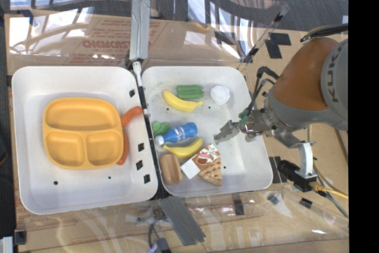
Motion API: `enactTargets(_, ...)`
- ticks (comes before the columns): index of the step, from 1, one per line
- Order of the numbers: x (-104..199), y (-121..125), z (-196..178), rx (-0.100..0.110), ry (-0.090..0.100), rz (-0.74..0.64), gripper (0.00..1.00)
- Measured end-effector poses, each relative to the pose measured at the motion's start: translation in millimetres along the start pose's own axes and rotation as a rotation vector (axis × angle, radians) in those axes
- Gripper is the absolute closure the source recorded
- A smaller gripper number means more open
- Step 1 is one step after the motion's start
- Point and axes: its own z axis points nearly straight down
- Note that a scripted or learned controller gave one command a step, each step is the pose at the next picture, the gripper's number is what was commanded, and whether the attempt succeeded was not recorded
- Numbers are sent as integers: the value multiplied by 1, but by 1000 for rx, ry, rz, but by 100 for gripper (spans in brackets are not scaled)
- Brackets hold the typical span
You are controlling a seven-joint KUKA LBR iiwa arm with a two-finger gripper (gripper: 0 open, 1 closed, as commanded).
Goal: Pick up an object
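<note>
One claw (228, 130) above right bin (256, 154)

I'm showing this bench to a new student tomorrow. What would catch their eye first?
Probably the yellow divided tray in the left bin, bright against the white. Next, the toy food in the right bin: two bananas, a blue bottle and a pizza slice. The hand hovers at that bin's right side.

Right bin holds toy foods: a yellow banana (181, 102) beside a green pepper (190, 92), a white ball (219, 94), a blue bottle (177, 134) (lying flat), a second banana (185, 149), a hot dog (170, 168) and a pizza slice (209, 166).
</note>
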Motion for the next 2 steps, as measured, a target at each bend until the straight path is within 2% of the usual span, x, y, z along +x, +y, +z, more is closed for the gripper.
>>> enactTargets(1,69,14,84,-11,-1,56,0)
enactTargets(2,71,60,117,-3,-1,223,0)
